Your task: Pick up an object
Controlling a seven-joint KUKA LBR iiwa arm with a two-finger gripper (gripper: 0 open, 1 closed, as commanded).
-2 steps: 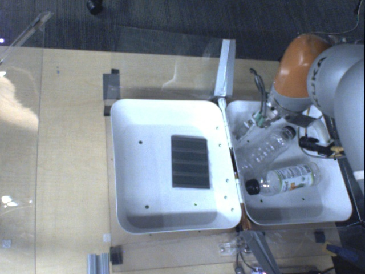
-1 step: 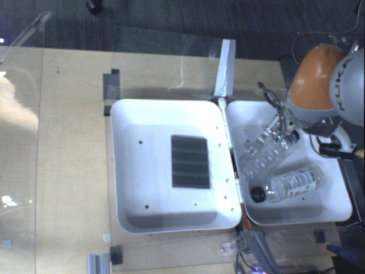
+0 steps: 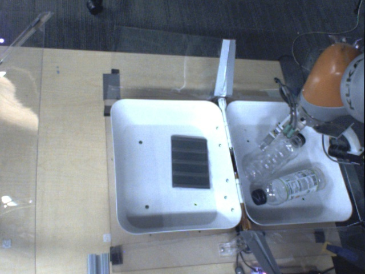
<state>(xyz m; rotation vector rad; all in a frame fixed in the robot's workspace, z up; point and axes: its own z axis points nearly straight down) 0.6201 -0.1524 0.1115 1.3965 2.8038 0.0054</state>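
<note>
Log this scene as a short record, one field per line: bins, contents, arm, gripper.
left bin: holds a dark ribbed rectangular pad, lying flat near the middle
right bin: holds two clear plastic bottles
bottle with black cap: on its side, toward the near edge
second bottle: clear, lying slantwise, above the first
arm: over the right bin's far right corner
gripper: at the second bottle's upper end; grip cannot be told

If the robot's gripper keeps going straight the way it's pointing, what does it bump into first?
Probably the clear plastic cup lying on its side in the right bin. The gripper points down-left right at it. The bottle with the black cap lies beyond. Depth is hard to judge.
</note>
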